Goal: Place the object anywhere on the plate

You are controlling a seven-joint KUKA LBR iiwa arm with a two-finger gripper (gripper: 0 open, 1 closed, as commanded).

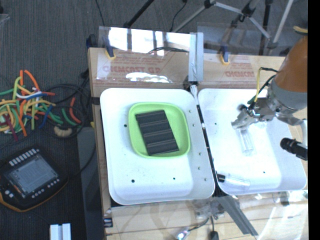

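Note:
A green square plate (134,118) lies in the left white bin (150,184). A dark grey ridged slab (157,132) rests flat on the middle of the plate. My gripper (243,121) hangs over the upper middle of the right white bin (270,171), well apart from the plate and the slab. A small clear, glassy piece (246,143) lies on the bin floor just in front of the gripper. I see nothing held in the gripper.
Another small clear piece (235,180) lies near the right bin's front left corner. A black part of the arm (294,148) juts in at the right. A bundle of coloured cables (27,104) and a handheld controller (29,178) lie on the floor to the left.

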